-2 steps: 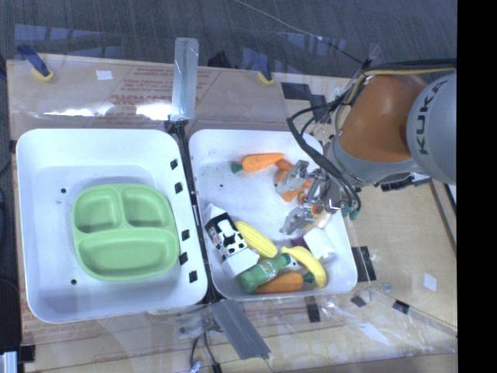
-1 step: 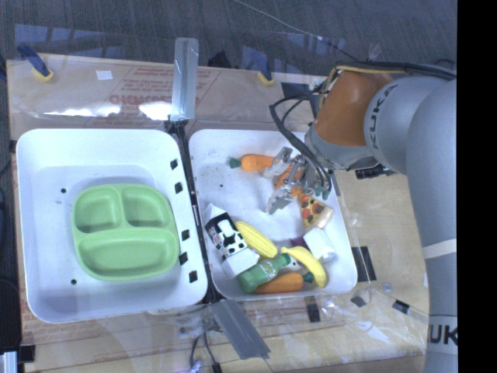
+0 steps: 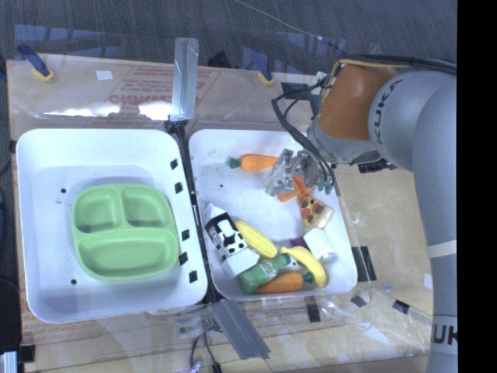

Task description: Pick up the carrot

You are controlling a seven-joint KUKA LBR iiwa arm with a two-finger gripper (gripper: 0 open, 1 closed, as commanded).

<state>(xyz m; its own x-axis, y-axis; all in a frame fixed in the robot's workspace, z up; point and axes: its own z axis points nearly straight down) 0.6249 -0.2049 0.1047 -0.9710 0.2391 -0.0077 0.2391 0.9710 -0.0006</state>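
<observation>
Orange carrot [image 3: 280,284] lies at right bin [image 3: 233,150] near edge; gripper [image 3: 289,174] low farther back, finger state unreadable, beside second carrot [image 3: 258,162].

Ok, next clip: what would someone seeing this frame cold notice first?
Probably the bright green divided plate alone in the left bin, then the grey arm with its orange band reaching in from the right, its gripper low over the right bin. There a carrot lies beside the gripper, and toy food including a banana crowds the near edge.
</observation>
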